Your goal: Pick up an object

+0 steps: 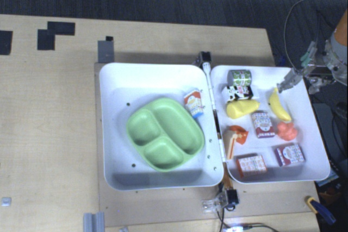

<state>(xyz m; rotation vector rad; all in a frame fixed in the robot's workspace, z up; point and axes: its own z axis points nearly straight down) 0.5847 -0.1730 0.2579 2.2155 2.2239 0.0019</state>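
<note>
My gripper point(286, 84) hangs over the back right corner of the right bin point(321, 163), just above and right of a yellow banana point(279, 107). Nothing shows in its grasp. Several small items lie in this bin: a green-labelled can point(240, 79), a black-and-white cow-patterned piece point(235, 94), a yellow lump point(242, 108), a dark red carton point(262, 124), a coral-pink toy point(287, 131) and a red and orange piece point(236, 136). Two more cartons point(250, 163) point(289, 154) lie along the front.
The left bin point(111, 117) holds a green divided plate point(163, 133) and a small white and red carton point(193, 103) by its right wall. The arm's wrist point(334, 54) and a cable sit off the bench to the right. Bare wooden benchtop point(49, 133) spreads left.
</note>
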